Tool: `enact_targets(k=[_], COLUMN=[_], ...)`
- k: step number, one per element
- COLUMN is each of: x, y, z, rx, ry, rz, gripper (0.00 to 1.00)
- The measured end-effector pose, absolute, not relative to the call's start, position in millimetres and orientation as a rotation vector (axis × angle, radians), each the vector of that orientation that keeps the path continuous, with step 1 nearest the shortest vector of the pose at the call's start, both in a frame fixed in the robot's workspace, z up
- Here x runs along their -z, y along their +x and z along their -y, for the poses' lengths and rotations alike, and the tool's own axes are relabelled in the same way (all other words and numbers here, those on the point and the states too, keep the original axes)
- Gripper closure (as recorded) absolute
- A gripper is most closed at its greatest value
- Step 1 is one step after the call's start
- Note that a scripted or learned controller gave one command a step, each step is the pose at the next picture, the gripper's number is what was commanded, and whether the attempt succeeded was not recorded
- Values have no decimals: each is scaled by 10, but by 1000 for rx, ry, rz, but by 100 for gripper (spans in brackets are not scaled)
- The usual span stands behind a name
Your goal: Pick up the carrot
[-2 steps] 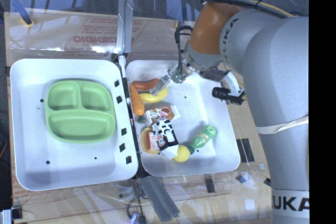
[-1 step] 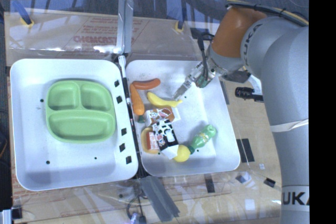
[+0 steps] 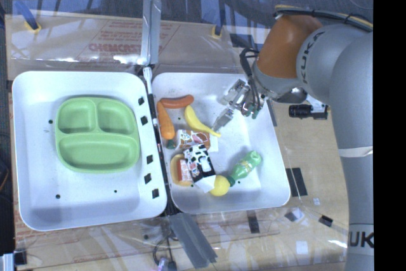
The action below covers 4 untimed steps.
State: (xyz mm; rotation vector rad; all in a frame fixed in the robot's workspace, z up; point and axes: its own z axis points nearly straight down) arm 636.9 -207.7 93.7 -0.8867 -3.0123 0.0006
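While the claw (image 3: pixel 236 105) hangs over the upper right part of the right bin (image 3: pixel 269 136), its fingers look slightly apart with nothing between them, and the carrot (image 3: pixel 165 122) lies well apart from it, tight against that bin's left wall. From where I stand, the crowding looks like the main trouble: a sausage (image 3: pixel 176 101) lies across the carrot's upper end, touching or nearly so, a banana (image 3: pixel 198 121) sits just beside it on the right, and a small printed packet (image 3: pixel 193 138) is near its lower end. A descent that lands a little off could close on the sausage or the banana instead, or one finger could jam against the bin wall and push the carrot aside. The carrot's long axis runs almost straight up and down the picture, parallel to the wall between the two bins; I cannot tell which end is the tip. Closing across that axis would suit it. The green plate (image 3: pixel 98 133) sits in the left bin (image 3: pixel 25 155).
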Motion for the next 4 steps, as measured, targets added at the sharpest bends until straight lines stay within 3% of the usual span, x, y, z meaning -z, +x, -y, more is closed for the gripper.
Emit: enact_targets(k=[1,2,3,4], x=[-1055,-913,-1611,-1587], y=[6383,6125,5610,4761], z=[2072,1471,1208,1673], rx=[-1,-2,-1,-2], ry=[-883,-1693,-1366,-1589], rz=[3016,2641,2826,2706], gripper=[100,100,100,100])
